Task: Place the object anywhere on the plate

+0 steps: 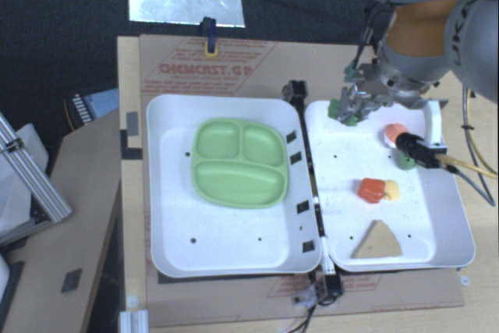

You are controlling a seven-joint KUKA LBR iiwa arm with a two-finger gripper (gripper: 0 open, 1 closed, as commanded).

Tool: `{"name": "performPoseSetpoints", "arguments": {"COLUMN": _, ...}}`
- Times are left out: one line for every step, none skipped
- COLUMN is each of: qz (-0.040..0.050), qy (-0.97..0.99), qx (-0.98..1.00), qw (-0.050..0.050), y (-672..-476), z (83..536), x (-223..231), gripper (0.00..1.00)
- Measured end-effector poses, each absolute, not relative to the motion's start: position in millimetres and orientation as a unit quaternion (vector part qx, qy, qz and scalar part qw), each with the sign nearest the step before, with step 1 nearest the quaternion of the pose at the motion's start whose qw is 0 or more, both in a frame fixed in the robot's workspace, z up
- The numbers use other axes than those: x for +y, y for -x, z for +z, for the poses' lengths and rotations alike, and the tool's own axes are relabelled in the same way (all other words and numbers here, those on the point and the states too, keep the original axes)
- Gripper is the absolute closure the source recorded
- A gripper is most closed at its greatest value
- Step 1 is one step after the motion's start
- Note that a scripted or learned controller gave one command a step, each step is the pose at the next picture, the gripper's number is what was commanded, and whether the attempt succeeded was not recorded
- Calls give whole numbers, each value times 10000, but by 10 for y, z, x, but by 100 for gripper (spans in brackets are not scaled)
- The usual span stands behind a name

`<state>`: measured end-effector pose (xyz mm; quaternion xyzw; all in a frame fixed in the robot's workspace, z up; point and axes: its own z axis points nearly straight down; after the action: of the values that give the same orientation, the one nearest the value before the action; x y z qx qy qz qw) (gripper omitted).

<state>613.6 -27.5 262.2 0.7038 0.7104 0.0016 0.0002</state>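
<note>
Green divided plate (238, 164) sat in left bin (168, 246), nothing resting on it. Gripper (352, 107) hovered over far-left corner of right bin (448, 238), close to the divider between bins. Small green item (344, 113) seen at the tips, seemingly clasped between the jaws, though partly hidden by the wrist hardware; grip depth impossible to judge. Remaining in right bin: orange-and-yellow piece (377, 189) near centre, tan wedge (377, 241) toward near edge, pink-orange item (395, 134) and a further green bit (406, 161) beside a black cable fitting. Task judged at carry stage, plate well apart from the held item. Risks noted: shallow pinch could let the item slip during transfer across the divider; low travel height could catch the bin rim or the black clips along it; release near the plate's raised edge could send the item rolling off into the bin; trailing cable might drag neighbouring pieces.
</note>
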Motion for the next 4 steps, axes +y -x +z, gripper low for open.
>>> {"name": "performPoseSetpoints", "arguments": {"qz": 8, "qy": -7039, "qx": 7103, "qw": -4, "y": -6043, "z": 2590, "x": 167, "gripper": 100}}
{"name": "performPoseSetpoints", "arguments": {"qz": 9, "qy": -7037, "qx": 7105, "qw": -5, "y": -5907, "z": 2441, "x": 687, "gripper": 100}}
{"name": "performPoseSetpoints", "arguments": {"qz": 13, "qy": -7038, "qx": 7104, "qw": -1, "y": -5981, "z": 2391, "x": 1232, "gripper": 100}}
{"name": "performPoseSetpoints", "arguments": {"qz": 1, "qy": -7042, "qx": 7100, "qw": -7, "y": -5896, "z": 2201, "x": 1730, "gripper": 100}}
